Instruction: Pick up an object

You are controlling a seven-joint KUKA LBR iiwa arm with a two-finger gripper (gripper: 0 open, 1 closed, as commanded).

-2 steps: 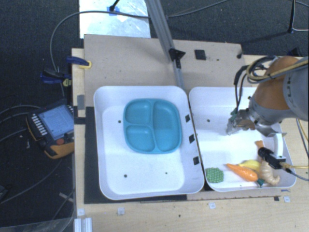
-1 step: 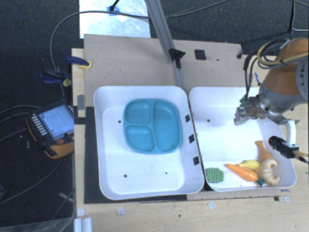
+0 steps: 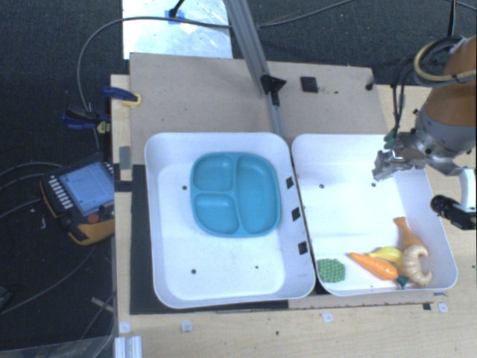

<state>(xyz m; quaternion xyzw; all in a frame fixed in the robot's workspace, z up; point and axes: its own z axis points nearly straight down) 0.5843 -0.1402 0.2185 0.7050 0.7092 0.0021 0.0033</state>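
The objects sit bunched in the right bin (image 3: 358, 200), down at its 5 o'clock corner. An orange carrot (image 3: 373, 266) lies on a slant, with a yellow piece (image 3: 387, 253) touching it at its 1 o'clock side. A tan curled toy (image 3: 417, 263) rests at 3 o'clock of the carrot, against the bin's wall, and an orange-brown piece (image 3: 407, 233) stands just at 12 o'clock of that toy. A small dark green bit (image 3: 403, 280) peeks out under the toy and carrot. A green ball (image 3: 332, 270) lies at 9 o'clock of the carrot, a little apart, near the bin's lower left corner.

The gripper (image 3: 386, 165) is at 12 o'clock of this bunch, well apart from it, over the bin's upper right part near the rim. Nothing is seen between its fingers; how far they are spread I cannot tell. The arm (image 3: 447, 103) rises from it toward 1 o'clock, grey with an orange band.

The left bin (image 3: 171, 274) lies at 9 o'clock of the right one, the two rims touching. In its upper half sits a blue plate (image 3: 235, 194) with three compartments. Beyond the bench, at 9 o'clock, a handheld pendant (image 3: 78, 200) with a blue screen lies on the dark floor.
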